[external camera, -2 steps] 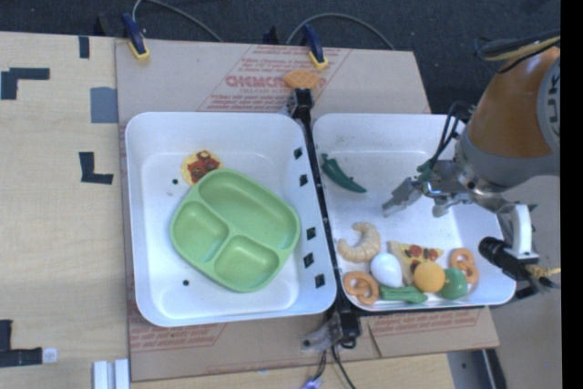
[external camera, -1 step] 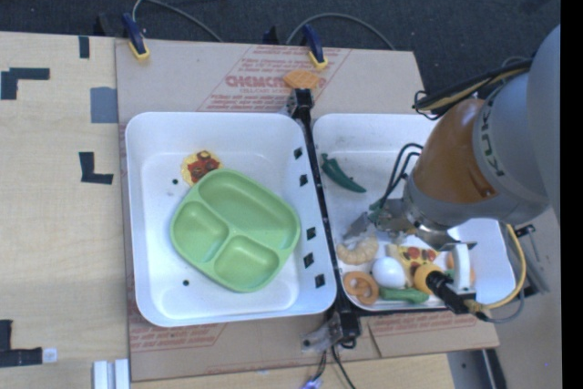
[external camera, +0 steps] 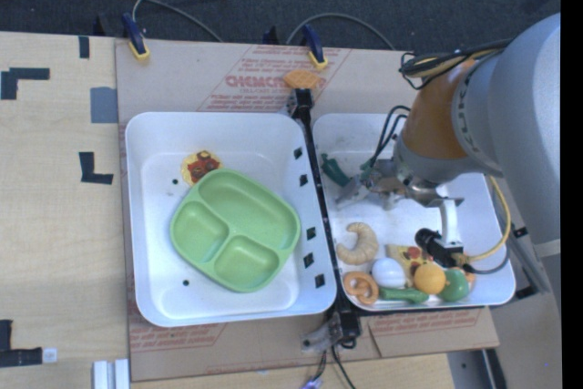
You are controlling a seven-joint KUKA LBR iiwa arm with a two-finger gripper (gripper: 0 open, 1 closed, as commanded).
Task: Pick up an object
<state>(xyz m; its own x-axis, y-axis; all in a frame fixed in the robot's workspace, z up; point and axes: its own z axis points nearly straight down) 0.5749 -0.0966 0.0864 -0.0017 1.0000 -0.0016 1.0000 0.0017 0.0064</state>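
A wooden bench top (external camera: pixel 55 223) marked with dark tape pieces is seen at the far left, and a sheet of printed cardboard (external camera: pixel 246 77) is clamped over it under both bins. In the left bin (external camera: pixel 150 287) a green divided plate (external camera: pixel 235 230) is laid, its three compartments bare, and a small yellow-and-red toy food item (external camera: pixel 200 166) is found just beyond the plate's upper left edge, touching or nearly touching it. A black divider (external camera: pixel 314 196) runs between the two bins. In the right bin (external camera: pixel 492 291), a small dark green piece (external camera: pixel 332 168) is placed near the divider, and the gripper (external camera: pixel 364 191) is lowered just beside it, over the bin's upper middle floor; whether its jaws are open or closed cannot be told from this angle, and nothing can be made out between them. Below the gripper a tan croissant (external camera: pixel 362 243) is set, with a pretzel (external camera: pixel 362 288) near the bin's front rim. To the right of these, a white egg (external camera: pixel 388 271), a green stalk-shaped toy (external camera: pixel 405 294), what may be a yellow cheese wedge (external camera: pixel 401 252), an orange ball (external camera: pixel 430 279) and a green round item (external camera: pixel 455 286) are clustered, touching one another. The grey arm (external camera: pixel 519 105) with its orange band (external camera: pixel 433 118) is reached in from the right.
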